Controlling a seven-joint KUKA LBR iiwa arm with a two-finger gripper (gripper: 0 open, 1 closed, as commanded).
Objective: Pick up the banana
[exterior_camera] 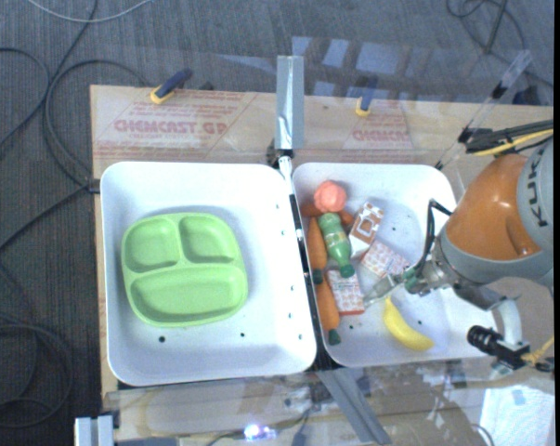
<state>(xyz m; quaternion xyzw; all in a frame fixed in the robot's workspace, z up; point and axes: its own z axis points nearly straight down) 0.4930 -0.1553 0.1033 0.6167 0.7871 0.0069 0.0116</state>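
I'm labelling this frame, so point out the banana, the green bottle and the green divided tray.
banana [406, 328], camera view, middle of its yellow body
green bottle [336, 242], camera view, middle of the bottle
green divided tray [184, 268], camera view, ridge between its compartments

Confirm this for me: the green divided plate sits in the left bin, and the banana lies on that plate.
Not quite. The green divided plate does sit in the left bin, but the banana is not on it. The camera view shows the banana lying on the floor of the right bin, near its front edge, below the hand.
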